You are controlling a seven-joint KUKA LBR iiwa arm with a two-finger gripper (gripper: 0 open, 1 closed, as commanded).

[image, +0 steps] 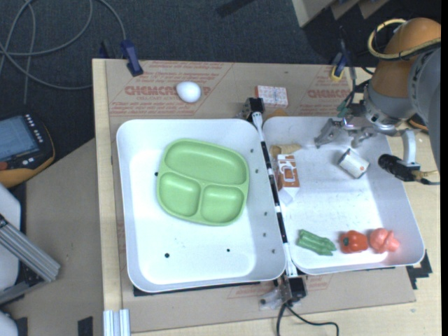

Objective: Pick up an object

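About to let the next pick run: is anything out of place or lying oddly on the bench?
Yes. A white egg-like ball and a small patterned block lie on the cardboard behind the bins, outside both. In the right bin, a small white cylinder lies tipped on its side below the gripper.

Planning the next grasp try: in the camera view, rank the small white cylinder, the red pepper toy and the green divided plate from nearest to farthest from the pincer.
1. Small white cylinder, right bin, just below the pincer.
2. Red pepper toy, right bin's lower edge.
3. Green divided plate, left bin.
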